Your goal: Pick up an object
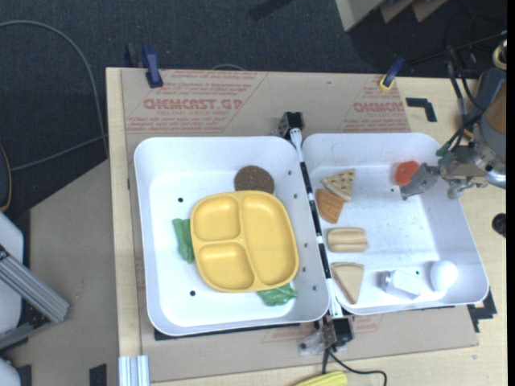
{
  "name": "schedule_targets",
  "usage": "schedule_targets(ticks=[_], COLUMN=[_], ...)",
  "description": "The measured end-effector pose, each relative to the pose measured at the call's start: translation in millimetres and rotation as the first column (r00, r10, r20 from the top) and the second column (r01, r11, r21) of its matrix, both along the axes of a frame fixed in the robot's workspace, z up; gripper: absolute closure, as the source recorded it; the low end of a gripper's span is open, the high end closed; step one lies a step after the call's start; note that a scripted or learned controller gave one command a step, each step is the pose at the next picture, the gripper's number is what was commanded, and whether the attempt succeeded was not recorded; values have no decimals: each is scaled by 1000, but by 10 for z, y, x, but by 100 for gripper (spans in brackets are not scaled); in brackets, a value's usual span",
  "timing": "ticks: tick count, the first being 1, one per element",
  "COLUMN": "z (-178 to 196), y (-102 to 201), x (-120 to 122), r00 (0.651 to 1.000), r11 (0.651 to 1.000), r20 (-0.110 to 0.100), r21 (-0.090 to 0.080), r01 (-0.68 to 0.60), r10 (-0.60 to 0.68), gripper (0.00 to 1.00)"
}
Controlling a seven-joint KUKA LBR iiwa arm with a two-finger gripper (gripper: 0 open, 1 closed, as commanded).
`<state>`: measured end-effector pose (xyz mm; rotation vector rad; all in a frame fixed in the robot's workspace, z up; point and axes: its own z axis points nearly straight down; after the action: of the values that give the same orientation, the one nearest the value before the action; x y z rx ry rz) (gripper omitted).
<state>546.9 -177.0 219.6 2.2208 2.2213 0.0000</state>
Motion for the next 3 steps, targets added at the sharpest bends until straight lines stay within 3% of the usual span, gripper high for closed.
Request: schedule_targets(ticks=[1, 2, 3], z=[-691, -1357, -1239], y=[-156, -402, -456], x=[593, 1099, 1100], r00=[1000, 1000, 1000], r11=[1000, 1000, 1000], r20=[1, -5, 1], r21=[-1, 12, -1], r01=[-1, -5, -4], r10=[1, 5, 4], gripper=[0, 0, 100])
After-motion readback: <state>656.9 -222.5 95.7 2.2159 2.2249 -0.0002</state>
